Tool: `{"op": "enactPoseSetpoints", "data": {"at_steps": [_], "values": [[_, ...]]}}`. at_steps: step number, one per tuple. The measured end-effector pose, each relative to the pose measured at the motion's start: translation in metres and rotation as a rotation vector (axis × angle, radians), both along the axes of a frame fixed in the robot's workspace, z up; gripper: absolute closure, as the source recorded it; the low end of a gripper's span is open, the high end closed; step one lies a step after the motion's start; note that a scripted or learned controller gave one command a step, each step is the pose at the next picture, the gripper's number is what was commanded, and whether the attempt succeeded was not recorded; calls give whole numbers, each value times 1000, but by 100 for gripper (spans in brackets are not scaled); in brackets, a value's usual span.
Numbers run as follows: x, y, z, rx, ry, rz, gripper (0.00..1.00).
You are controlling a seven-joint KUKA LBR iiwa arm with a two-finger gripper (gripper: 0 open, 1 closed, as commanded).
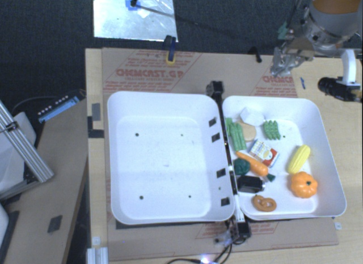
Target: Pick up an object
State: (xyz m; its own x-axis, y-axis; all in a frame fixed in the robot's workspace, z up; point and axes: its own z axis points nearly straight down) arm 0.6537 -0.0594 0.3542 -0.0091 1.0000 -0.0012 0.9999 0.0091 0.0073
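Metal claw (282, 67) above bench, beyond right bin (328, 144) with toy food.

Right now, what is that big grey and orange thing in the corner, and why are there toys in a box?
That grey and orange thing is a robot arm. A computer program moves it. At its end sits its tool, a kind of pincer for picking things up. Here it hangs above the bench, behind the bins, and nothing is between its tips.

The picture comes from one camera fixed above the bench, looking down at a slant.

On the bench lie two shallow white bins. The right bin holds toy food: an orange pumpkin, a yellow corn cob, a carrot, a pretzel, some green vegetables and a few other small pieces. The left bin sits beside it.

The robot's job is to pick up one toy. It has not done so yet.
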Motion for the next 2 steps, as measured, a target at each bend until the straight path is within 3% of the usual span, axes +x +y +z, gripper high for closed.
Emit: {"op": "enactPoseSetpoints", "data": {"at_steps": [1, 2], "values": [[14, 85, 75, 3, -3, 3, 100], [15, 111, 76, 2, 4, -3, 100]]}}
